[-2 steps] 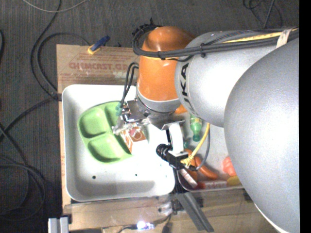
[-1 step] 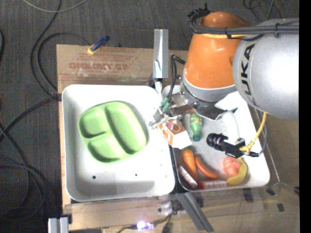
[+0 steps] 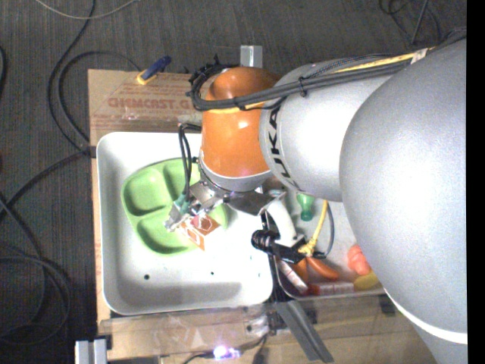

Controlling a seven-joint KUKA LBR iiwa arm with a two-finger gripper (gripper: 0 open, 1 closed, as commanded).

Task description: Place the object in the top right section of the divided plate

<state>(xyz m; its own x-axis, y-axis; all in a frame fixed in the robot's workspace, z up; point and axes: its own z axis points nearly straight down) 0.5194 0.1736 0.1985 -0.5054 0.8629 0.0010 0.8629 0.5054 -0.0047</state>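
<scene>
A: What is seen at the left?

B: A green plate (image 3: 151,196) is set in the left bin (image 3: 114,279), tilted as viewed, so the target section must be judged with care.

A: And the object?

B: A small orange-and-white block (image 3: 203,228) is seen at the plate's right edge, just under the gripper (image 3: 186,212). Whether the fingers are clamped on it cannot be told.

A: Further right?

B: Other items (image 3: 333,268) are left in the right bin, partly hidden by the arm (image 3: 364,150).
</scene>
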